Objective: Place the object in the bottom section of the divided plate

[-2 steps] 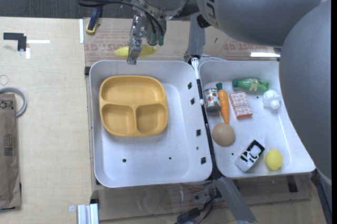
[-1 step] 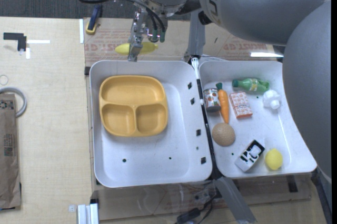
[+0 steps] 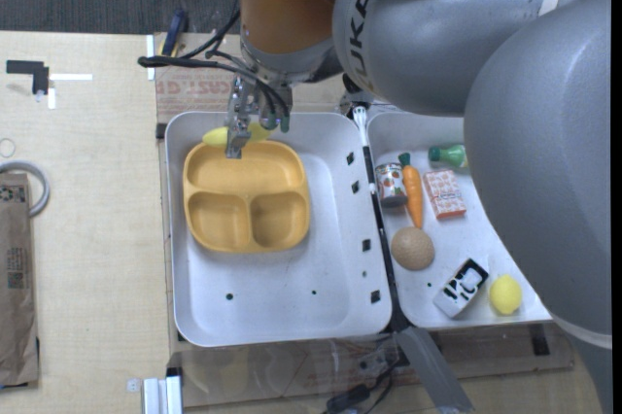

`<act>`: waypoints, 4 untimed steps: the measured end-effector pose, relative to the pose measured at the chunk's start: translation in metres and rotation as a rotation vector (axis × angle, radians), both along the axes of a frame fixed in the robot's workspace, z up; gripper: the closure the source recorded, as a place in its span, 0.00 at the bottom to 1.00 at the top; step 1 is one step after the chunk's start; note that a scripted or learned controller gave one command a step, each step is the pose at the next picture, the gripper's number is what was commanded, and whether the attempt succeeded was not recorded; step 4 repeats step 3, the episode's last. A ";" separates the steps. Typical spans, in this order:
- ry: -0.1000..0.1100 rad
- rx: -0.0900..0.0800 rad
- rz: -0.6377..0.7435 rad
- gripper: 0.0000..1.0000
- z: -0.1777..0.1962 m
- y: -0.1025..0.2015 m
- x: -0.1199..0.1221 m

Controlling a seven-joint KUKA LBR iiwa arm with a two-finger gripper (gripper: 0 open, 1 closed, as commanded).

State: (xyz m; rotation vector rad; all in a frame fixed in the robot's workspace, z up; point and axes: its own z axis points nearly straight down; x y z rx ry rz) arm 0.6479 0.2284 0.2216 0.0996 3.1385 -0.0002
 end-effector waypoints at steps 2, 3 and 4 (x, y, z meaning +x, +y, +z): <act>-0.004 0.001 -0.063 1.00 0.099 -0.001 0.006; -0.006 0.001 -0.064 1.00 0.107 -0.002 0.008; -0.006 0.001 -0.064 1.00 0.107 -0.002 0.008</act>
